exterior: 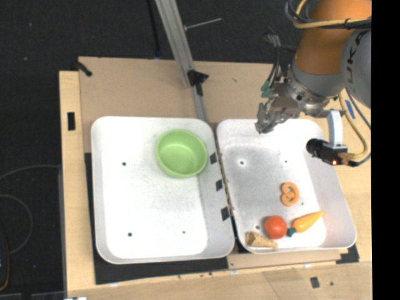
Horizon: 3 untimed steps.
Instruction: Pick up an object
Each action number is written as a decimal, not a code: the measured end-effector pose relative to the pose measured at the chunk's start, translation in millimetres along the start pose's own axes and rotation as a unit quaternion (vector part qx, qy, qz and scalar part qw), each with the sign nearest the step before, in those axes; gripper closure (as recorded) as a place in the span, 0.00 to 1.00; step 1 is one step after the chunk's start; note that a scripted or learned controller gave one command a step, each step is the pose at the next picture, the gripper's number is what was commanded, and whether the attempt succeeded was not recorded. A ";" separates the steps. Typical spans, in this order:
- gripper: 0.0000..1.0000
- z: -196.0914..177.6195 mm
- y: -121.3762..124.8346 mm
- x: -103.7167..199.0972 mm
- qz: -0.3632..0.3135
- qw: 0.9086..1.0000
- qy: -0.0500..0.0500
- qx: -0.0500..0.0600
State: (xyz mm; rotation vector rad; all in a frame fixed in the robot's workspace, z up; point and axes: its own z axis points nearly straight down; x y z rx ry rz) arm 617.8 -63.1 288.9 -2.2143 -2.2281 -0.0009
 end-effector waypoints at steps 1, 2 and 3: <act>1.00 4.8 -7.0 48.7 0.000 1.000 0.000 0.001; 1.00 16.2 6.6 98.3 0.002 1.000 -0.001 -0.001; 1.00 35.5 10.6 148.5 0.000 1.000 0.000 0.001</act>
